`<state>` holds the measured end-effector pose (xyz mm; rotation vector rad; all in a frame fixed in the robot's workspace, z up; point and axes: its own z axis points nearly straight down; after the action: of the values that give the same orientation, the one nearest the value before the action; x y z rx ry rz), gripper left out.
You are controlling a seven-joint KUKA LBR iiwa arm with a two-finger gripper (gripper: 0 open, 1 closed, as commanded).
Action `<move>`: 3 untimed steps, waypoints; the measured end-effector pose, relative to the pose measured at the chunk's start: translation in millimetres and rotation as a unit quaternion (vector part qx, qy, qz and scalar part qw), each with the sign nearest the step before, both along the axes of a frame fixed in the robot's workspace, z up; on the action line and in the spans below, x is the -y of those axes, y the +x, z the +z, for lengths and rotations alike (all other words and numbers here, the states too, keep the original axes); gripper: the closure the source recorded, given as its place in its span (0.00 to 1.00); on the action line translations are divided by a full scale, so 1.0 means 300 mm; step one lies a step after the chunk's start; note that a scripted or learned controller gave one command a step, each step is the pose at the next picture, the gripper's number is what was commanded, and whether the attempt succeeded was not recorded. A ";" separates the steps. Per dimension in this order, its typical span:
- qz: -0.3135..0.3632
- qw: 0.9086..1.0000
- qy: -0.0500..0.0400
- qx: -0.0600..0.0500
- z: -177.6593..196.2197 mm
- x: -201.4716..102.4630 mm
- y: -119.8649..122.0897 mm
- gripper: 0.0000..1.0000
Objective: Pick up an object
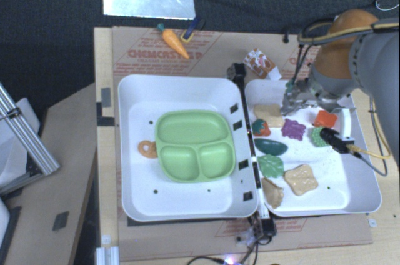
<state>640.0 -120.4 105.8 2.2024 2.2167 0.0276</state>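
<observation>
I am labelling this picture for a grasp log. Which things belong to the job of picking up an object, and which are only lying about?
Belong to the job:
- gripper, low over the right bin
- pale flat piece beside it
- purple piece
- orange block
- tan slab

Only lying about:
- green divided tray in the left bin
- small orange ring
- toy carrot on the cardboard behind the bins

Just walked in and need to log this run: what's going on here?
The arm's hand is down in the right bin, above a pale piece at its far end, among toy foods such as a purple piece. Nothing is visibly held. The left bin holds a green tray and a small pretzel.
</observation>
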 end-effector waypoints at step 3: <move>0.000 1.000 -0.001 -0.009 0.404 0.010 0.010 1.00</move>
<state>642.9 -123.3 227.0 2.2115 2.2252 0.0054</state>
